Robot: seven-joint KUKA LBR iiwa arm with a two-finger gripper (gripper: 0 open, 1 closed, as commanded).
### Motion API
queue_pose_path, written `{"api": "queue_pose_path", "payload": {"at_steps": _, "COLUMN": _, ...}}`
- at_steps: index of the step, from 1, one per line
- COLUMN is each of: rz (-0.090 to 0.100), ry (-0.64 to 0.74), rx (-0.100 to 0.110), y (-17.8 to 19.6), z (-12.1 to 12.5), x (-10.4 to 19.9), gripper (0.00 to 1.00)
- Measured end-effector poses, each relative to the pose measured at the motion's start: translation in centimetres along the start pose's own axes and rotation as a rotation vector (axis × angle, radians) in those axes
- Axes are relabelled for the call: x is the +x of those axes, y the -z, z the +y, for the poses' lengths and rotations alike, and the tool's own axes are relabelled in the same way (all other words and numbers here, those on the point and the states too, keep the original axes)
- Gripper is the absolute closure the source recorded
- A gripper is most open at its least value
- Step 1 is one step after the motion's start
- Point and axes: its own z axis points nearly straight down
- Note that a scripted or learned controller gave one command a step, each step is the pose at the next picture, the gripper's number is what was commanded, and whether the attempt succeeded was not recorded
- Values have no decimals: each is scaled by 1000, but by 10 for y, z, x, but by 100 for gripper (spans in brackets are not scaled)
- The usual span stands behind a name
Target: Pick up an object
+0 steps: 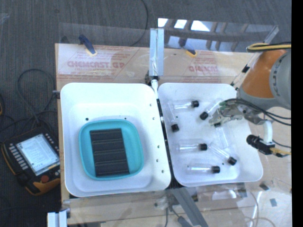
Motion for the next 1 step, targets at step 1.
{"api": "queue_pose_path", "payload": {"at_steps": 1, "rz": 4, "ry": -112, "rx": 19, "y": 88, "z": 2, "x": 59, "gripper": 100}}
